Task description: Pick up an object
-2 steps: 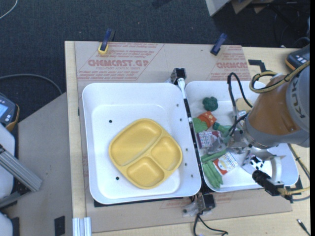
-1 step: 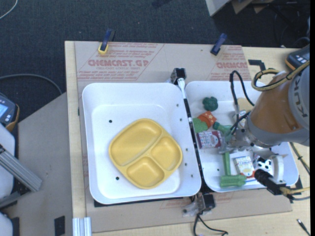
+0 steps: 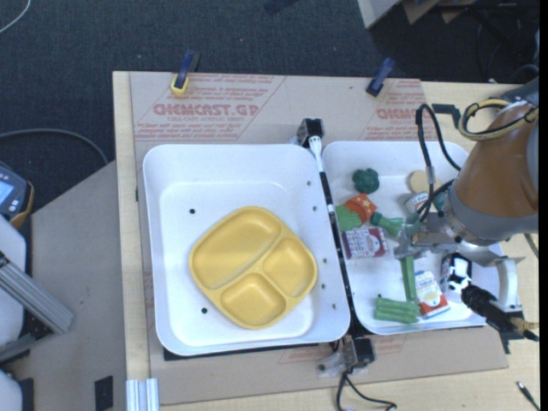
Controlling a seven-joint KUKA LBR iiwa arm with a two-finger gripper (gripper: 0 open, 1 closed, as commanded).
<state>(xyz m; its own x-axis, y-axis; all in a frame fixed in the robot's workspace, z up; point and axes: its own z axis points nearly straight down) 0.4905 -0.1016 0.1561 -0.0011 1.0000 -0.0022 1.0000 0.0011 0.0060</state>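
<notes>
The task looks still at its beginning: no object is lifted, as far as the view shows. The arm (image 3: 497, 178) reaches over the right bin (image 3: 342, 157), and the gripper (image 3: 417, 240) is low among the small things there, close to a long green piece (image 3: 408, 274) and a white packet with a dark red label (image 3: 363, 243). Whether it is released or clenched on something I cannot tell, because the wrist covers it from above. The possible objects all lie in this right bin: a dark green lump (image 3: 366, 179), an orange-red item (image 3: 360, 205), a green bundle (image 3: 395, 310) near the front rim, and a small red and white packet (image 3: 431, 297). The left bin (image 3: 163, 178) holds a yellow divided tray (image 3: 252, 266). What is left is the whole grasp and the lift. On the brown board of the counter (image 3: 205, 110) red writing reads about "CHEMCAST GP", seen twice; the labels on the packets are too small to read.
</notes>
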